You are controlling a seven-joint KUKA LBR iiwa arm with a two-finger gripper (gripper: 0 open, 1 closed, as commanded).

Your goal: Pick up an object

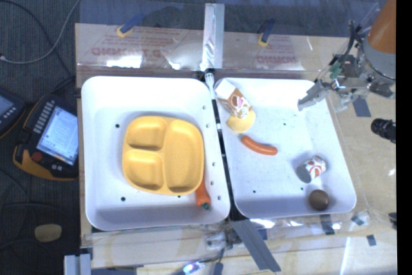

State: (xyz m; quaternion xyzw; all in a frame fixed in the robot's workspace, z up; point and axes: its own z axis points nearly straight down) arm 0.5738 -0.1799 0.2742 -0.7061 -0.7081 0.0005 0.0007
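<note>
The sausage, lying near the centre of the right bin, appears light, smooth and likely slippery, so grasp across its middle; the gripper, at 1 o'clock from it, holds nothing, and its jaw opening cannot be determined.

Faint reddish print on the clear sheets along the bench's far edge, too blurred to read; handheld screen also illegible

Open floor mid right bin, between sausage, wrapped ball and brown ball.
</note>
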